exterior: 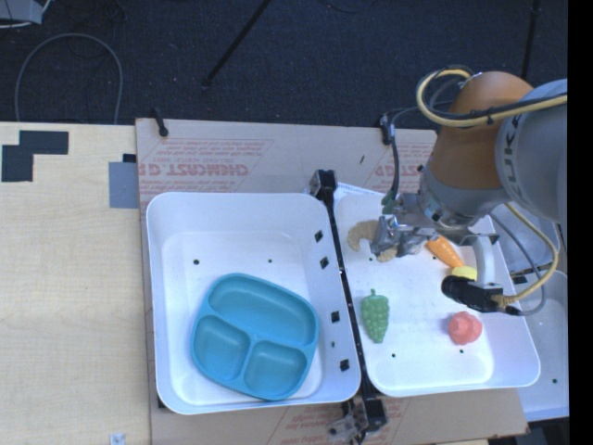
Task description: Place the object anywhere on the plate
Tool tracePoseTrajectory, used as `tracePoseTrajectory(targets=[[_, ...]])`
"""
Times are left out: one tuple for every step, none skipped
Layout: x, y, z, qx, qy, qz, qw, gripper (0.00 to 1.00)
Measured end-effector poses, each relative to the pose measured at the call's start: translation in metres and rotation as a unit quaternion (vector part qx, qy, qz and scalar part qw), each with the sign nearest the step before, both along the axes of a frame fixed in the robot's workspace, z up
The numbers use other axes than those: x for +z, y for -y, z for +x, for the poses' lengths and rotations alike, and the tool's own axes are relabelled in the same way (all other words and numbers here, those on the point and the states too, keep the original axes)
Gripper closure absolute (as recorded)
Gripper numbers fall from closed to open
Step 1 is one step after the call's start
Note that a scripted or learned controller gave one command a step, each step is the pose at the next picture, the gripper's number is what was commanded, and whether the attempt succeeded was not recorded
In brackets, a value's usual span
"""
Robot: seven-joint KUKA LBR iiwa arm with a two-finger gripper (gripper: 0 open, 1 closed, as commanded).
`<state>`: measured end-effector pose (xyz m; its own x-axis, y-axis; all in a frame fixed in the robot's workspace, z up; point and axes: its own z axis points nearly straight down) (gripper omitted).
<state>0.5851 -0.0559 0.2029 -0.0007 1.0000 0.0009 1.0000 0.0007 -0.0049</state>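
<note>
Two bins; end effector (387, 240) near right bin's (519, 378) far-left edge, finger state unclear; plate (255, 335) unobstructed.

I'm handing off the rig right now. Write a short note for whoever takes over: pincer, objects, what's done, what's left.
Pincer: low at the far end of the right bin, beside a tan piece; grip state unclear.
Right bin also holds green grapes, a red piece and an orange piece.
Blue plate: in the left bin, nothing on it.
Done: no placement yet.
Left: pick an object and set it on the plate.
</note>
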Motion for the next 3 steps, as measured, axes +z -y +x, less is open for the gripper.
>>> tracePoseTrajectory(targets=[[0.001, -0.043, -0.009, 0.001, 0.0, 0.0005, 1.0, 1.0], [0.002, -0.09, -0.007, 0.002, 0.001, 0.0002, 1.0, 1.0], [0.004, -0.145, -0.012, 0.001, 0.001, -0.0002, 1.0, 1.0]])
